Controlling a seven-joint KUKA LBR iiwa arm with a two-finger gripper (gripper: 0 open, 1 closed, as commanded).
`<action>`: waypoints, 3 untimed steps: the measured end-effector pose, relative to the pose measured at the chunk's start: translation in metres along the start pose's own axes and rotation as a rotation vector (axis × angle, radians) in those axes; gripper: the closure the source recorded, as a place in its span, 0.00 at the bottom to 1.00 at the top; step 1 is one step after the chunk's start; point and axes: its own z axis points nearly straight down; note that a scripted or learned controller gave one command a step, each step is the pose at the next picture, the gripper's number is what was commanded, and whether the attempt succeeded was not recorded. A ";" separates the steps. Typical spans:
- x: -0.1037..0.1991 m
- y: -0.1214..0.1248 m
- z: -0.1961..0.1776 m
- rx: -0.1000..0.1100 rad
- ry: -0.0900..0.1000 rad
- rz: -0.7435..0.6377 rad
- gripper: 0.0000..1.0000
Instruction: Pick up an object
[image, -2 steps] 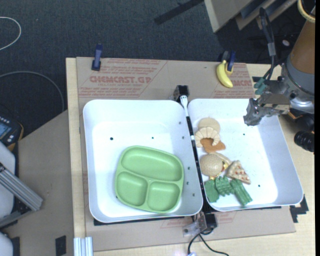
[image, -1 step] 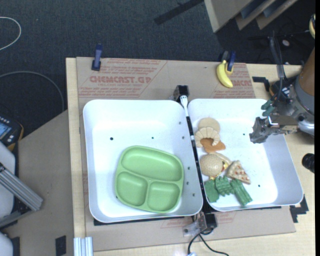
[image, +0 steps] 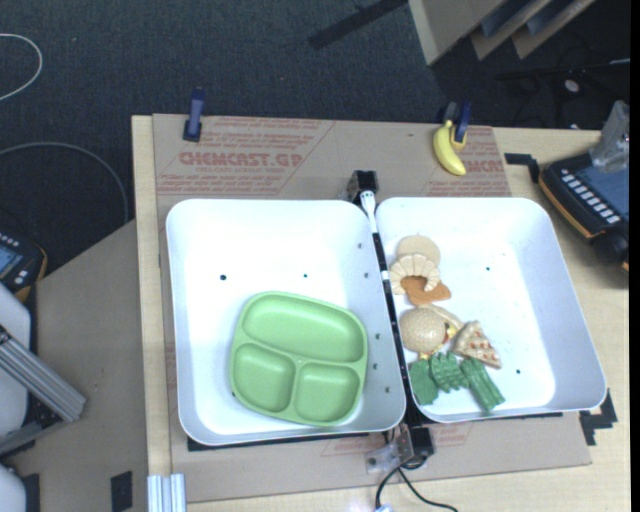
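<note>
Several toy foods lie along the left side of the right bin (image: 520, 250). At the top is a beige ridged pastry (image: 415, 256), with an orange piece (image: 428, 291) just below it. Further down a round beige bun (image: 422, 328) touches a pizza slice (image: 477, 345). Green leafy pieces (image: 456, 381) lie at the bin's near edge. A green divided plate (image: 300, 357) rests in the near half of the left bin (image: 250, 240).
A yellow toy banana (image: 449, 150) lies on the brown board behind the right bin, beside a blue clamp (image: 460, 118). Another blue clamp (image: 194, 112) sits at the board's back left. An orange and black device (image: 585, 195) stands at the right edge.
</note>
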 end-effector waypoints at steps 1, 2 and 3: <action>-0.034 -0.042 0.059 0.027 0.006 0.001 1.00; -0.019 -0.042 0.129 0.031 0.007 -0.001 1.00; 0.039 0.018 0.235 0.033 0.008 -0.008 1.00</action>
